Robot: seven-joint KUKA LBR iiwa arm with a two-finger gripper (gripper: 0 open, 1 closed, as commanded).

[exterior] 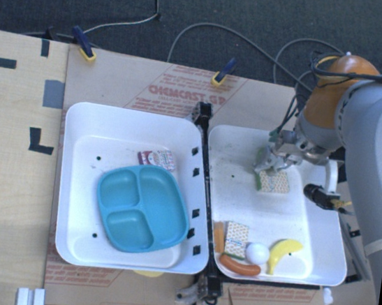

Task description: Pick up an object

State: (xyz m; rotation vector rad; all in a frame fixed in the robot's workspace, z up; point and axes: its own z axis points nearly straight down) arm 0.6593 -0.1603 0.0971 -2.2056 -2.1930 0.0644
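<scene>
My gripper [272, 165] reaches into the right bin [244, 149] from the upper right, its tip right over a small beige sponge with a green edge [274, 182] near the bin's back. The sponge lies flat on the bin floor. Along the front of the right bin lie a checked beige packet [237, 237], a white ball [257, 253], a yellow banana [283, 252], a sausage [239, 266] and an orange stick [218, 237]. The left bin [79, 168] holds a blue divided plate [142, 207] and a small red and white packet [158, 158].
The two bins meet at a black clipped seam [200, 178]. Both rest on a cardboard sheet [178, 90] held by blue and yellow clamps. Cables run along the dark floor at the back. The arm's grey body [373, 160] fills the right side.
</scene>
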